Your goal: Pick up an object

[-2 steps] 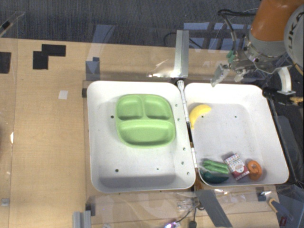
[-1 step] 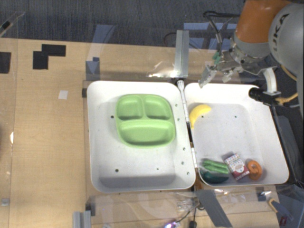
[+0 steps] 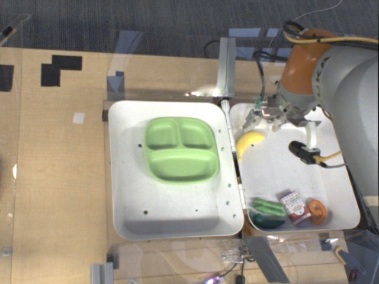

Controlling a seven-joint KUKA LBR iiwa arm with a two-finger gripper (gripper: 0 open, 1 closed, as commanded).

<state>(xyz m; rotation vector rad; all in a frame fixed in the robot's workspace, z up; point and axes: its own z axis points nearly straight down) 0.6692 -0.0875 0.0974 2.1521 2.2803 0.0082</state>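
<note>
One banana (image 3: 249, 142) (yellow), long axis slanting upper-right, hand (image 3: 263, 116) just above.

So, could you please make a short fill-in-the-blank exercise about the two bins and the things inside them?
1. The green divided tray lies in the ____ bin.
2. The fruit nearest the tool is a yellow ____.
3. The small red carton lies between the green vegetables and an ____ ball.
4. The band above the arm's wrist is ____.

Missing words: left; banana; orange; orange
</note>
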